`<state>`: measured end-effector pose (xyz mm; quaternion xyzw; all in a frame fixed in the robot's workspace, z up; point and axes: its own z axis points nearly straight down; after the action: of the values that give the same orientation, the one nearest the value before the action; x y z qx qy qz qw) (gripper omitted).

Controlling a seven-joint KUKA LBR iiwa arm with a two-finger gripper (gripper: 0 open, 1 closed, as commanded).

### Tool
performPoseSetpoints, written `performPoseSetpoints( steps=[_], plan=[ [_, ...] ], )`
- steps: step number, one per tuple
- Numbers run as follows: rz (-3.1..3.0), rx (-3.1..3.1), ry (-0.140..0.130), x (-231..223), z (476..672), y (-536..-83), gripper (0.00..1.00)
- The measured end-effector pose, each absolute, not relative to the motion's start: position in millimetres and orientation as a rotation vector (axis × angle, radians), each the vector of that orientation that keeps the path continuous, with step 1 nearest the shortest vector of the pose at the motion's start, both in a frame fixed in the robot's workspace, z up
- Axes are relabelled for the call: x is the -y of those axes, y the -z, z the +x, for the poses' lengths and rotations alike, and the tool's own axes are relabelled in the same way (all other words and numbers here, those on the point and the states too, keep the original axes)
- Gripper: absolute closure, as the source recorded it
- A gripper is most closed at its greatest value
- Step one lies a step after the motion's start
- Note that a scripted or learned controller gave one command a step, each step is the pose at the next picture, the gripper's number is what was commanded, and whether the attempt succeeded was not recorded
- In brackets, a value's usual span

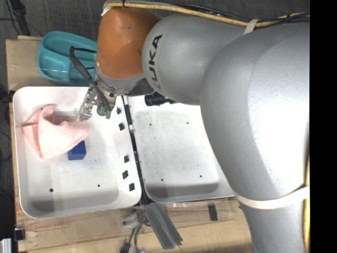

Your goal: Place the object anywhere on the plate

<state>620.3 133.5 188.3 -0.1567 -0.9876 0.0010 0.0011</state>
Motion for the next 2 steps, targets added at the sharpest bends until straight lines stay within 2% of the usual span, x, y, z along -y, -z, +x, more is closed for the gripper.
performPoseSetpoints(
  steps=[1,2],
  plan=[
    [-0.182,3.139,0.001,-181,612.5,-227,1.00],
    [-0.066,3.141,-0.002,-74,635.0,-198,1.00]
  ],
)
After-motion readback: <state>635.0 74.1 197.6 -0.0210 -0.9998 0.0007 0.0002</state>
